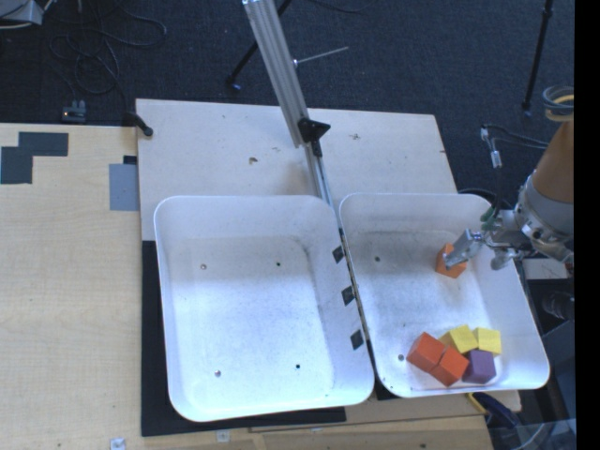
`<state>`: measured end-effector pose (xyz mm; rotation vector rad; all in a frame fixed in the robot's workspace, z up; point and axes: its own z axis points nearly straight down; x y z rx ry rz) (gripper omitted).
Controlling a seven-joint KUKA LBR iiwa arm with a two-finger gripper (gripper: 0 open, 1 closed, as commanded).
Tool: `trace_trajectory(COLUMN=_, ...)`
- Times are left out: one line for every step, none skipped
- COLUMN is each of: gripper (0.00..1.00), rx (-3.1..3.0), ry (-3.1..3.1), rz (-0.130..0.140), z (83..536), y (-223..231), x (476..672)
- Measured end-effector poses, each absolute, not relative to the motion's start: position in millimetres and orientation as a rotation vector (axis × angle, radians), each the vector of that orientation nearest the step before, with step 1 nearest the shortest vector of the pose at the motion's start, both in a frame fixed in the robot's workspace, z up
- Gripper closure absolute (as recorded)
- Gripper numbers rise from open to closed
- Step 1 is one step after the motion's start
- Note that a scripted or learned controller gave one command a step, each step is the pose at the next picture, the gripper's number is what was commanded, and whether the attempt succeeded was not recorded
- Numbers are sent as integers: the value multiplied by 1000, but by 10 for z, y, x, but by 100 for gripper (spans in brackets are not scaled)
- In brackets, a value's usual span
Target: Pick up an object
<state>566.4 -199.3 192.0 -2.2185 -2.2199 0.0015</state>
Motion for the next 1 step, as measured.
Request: trace_trajectory(gripper=0, rx=-2222, ry=-2221, rz=1, z=888, y=-2093, x=5812)
